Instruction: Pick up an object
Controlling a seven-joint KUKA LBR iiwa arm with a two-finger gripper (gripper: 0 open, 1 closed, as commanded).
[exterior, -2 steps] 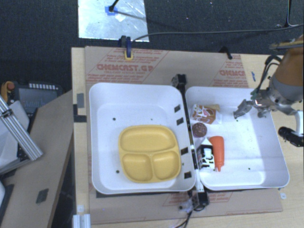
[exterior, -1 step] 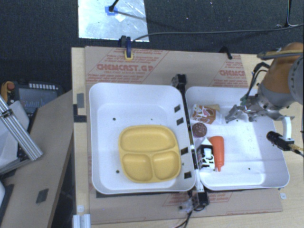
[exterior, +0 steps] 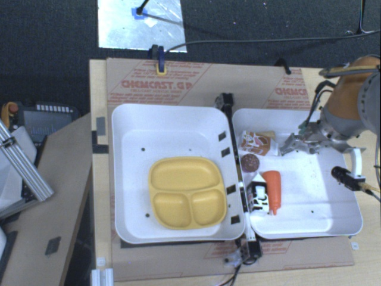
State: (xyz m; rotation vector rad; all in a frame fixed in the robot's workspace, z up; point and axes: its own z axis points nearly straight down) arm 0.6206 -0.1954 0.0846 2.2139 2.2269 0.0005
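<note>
the claw (exterior: 292,143) hangs low in the right white bin (exterior: 342,216), grip state unclear, just beside the printed packet (exterior: 258,140), suggesting that target; the orange plastic carrot (exterior: 272,189) lies near.

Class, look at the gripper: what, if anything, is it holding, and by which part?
Nothing. The gripper hangs above the right bin, nothing between its fingers; the carrot lies apart from it.
</note>
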